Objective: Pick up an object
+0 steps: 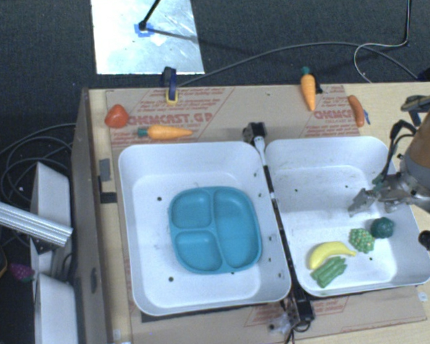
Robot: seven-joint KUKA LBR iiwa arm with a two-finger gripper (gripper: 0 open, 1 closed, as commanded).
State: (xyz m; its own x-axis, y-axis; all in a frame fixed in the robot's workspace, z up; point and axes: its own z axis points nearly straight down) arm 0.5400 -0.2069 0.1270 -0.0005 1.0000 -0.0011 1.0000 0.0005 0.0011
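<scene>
My tool hangs above the teal ball, can't tell its state; ball might roll off.

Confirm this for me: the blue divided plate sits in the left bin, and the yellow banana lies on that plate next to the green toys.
One thing is wrong. The blue divided plate does sit in the left bin, but the yellow banana is not on it. The camera view shows the banana lying on the floor of the right bin, next to the green toys.
</scene>
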